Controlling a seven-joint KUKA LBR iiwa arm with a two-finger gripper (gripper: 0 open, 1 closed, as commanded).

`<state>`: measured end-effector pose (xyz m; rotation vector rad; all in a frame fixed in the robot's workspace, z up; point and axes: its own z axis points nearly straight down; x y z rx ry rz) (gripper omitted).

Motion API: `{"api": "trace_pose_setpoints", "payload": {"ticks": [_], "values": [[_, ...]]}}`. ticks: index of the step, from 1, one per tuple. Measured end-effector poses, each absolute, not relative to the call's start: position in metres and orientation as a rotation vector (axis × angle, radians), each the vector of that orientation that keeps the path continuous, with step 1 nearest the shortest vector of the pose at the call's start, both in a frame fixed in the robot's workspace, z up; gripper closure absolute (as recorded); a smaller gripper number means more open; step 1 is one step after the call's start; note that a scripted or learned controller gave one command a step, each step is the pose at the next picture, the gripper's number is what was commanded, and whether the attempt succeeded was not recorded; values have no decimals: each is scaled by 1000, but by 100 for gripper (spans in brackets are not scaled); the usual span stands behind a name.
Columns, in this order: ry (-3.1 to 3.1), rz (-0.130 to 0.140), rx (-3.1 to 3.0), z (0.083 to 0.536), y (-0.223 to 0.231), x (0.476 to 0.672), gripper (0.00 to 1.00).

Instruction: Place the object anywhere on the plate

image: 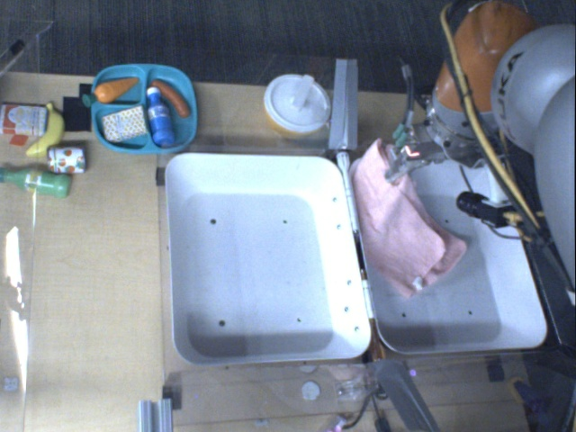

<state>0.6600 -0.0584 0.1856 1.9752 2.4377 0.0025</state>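
A crumpled pink cloth [400, 228] lies in the right bin [504, 304], along its left wall, running from the far left corner toward the middle. My gripper [402, 156] is low over the cloth's far edge and touches or nearly touches the fabric there. The blue divided plate [183, 88] sits on the bench at the far left, beyond the left bin. It holds toy food: an orange carrot, a sausage, a blue bottle and a patterned piece.
The left bin [261, 331] lies between the cloth and the plate. A white lidded cup [297, 104] stands behind the bins' divide. A banana, a can, a small box and a green bottle [36, 182] sit at the far left bench edge.
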Motion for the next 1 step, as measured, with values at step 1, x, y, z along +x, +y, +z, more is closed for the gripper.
{"api": "trace_pose_setpoints", "payload": {"ticks": [1], "values": [[2446, 4, 1965, 225, -57, 661, 100]]}}
